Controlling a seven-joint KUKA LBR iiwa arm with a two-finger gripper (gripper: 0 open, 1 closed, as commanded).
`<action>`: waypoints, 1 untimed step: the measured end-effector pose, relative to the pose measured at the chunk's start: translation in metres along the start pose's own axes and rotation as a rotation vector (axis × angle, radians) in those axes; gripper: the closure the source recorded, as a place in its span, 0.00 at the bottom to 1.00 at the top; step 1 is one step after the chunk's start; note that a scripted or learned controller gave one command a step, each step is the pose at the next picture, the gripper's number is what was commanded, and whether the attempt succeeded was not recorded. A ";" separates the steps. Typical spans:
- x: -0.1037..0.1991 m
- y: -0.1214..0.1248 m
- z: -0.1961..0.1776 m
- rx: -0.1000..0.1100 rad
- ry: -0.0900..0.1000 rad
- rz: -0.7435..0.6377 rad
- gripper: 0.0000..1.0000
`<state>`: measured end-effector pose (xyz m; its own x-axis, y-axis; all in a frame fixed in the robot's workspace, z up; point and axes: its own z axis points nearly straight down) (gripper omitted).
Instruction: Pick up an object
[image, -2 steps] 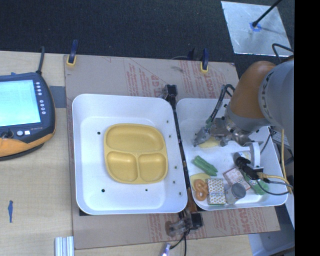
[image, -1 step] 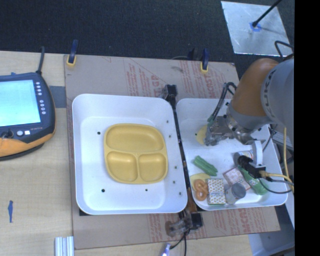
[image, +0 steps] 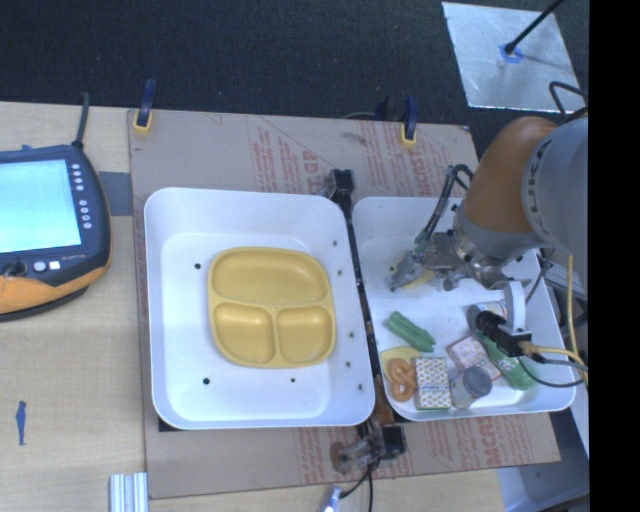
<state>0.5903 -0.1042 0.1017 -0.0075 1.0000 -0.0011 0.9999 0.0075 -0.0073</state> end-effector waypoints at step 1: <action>-0.023 0.053 0.009 -0.005 0.002 0.004 0.00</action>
<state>0.6432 -0.1266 0.0920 -0.0038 1.0000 0.0006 1.0000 0.0038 -0.0020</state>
